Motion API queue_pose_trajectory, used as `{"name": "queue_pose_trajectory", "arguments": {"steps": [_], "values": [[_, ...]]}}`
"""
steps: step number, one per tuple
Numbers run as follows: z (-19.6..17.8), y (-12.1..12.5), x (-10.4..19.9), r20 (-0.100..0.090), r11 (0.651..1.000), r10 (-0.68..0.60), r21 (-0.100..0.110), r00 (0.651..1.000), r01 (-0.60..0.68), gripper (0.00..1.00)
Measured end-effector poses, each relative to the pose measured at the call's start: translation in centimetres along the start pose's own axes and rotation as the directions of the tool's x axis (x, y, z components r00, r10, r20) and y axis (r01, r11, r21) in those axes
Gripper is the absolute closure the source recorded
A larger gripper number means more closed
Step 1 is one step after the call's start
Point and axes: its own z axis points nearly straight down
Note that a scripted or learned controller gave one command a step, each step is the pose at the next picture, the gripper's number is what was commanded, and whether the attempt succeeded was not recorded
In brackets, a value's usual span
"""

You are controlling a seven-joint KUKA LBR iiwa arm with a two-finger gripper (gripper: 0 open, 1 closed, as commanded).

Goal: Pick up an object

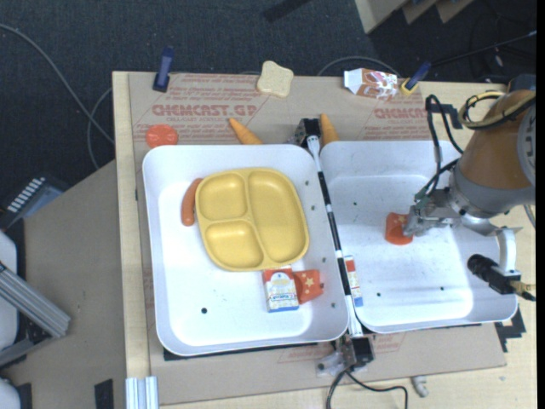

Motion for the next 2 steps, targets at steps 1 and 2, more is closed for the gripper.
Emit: {"name": "queue_pose_trajectory", "arguments": {"steps": [1,2], "values": [[0.0,0.0,0.0,0.000,1.000,0.000,0.000,1.000,0.000,0.00],[1.0,0.7,7.2,-0.002,1.000,-0.002,0.004,1.000,0.002,0.00]]}}
